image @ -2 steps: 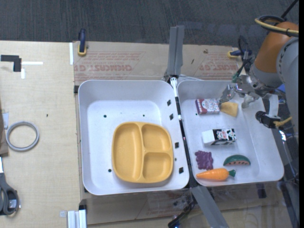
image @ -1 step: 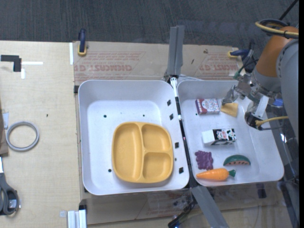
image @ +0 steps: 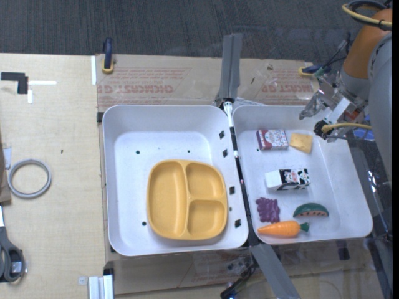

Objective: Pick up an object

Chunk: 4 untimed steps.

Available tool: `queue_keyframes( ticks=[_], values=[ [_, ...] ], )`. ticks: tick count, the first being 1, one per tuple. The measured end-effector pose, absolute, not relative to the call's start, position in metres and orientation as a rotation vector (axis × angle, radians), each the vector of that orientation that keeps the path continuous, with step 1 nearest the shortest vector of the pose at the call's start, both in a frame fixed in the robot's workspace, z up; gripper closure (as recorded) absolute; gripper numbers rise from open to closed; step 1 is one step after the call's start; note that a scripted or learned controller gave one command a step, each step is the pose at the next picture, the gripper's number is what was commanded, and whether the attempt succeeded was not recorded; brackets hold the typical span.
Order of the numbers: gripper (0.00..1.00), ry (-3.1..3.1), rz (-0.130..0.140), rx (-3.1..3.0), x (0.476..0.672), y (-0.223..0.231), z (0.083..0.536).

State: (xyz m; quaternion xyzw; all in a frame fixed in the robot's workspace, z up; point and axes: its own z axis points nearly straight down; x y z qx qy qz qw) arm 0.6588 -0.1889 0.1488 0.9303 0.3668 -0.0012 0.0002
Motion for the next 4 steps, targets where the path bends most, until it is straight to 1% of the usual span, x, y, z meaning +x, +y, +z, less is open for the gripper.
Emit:
queue_keyframes(
  ticks=[1, 2, 3, 4],
  values=[
    [0.00, 1.394, -0.004, 2.815, 0.638, -0.187, 0.203],
    [0.00, 1.046, -0.006, 2.963, 0.612, -0.212, 0.214],
    [0.00, 0.556, -0.006, 3.093, 0.626, -0.201, 0.237],
    [0.00, 0.320, -0.009, 3.127, 0.600, -0.195, 0.233]
  ],
)
